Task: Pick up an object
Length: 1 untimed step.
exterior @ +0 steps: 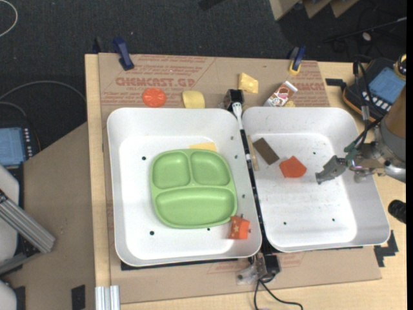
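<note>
The arm comes in from the right edge of the frame at mid height, its wrist angled leftward and slightly down, so that the gripper hangs over the right half of the right bin. The dark fingertips point left toward the bin's middle; whether they are parted or closed cannot be told from this slanted view, and nothing shows between them.

Just left of the gripper, apart from it, an orange block lies on the bin floor in the bin's upper middle. It looks roughly as wide as it is long, with one corner pointing up toward the top of the frame, so no clear long axis can be named. Near it to the upper left lies a brown block, a flat oblong whose long axis runs diagonally from upper left to lower right, close to the bin's left wall.

In the left bin a green divided plate sits in the centre, with a pale yellow piece peeking out at its upper edge and a small orange-red toy just beside its lower right corner.
</note>
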### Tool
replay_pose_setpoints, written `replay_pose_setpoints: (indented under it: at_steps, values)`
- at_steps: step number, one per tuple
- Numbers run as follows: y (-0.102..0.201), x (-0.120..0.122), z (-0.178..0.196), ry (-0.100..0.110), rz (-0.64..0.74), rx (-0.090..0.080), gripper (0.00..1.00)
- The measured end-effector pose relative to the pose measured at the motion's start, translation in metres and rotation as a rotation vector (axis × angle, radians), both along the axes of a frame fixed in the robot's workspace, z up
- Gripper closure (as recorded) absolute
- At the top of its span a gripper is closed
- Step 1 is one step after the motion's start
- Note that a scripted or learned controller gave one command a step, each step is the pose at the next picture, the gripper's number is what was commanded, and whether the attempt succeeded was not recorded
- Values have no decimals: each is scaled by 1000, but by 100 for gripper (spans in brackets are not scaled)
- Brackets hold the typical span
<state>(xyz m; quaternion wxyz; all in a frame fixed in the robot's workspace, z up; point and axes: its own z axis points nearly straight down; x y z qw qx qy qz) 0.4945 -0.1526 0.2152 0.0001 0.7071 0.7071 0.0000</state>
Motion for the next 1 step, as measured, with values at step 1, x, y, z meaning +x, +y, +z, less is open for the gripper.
replay_pose_setpoints:
  at_steps: [1]
  values:
    - [48, 69, -54, -2, 7, 1, 0]
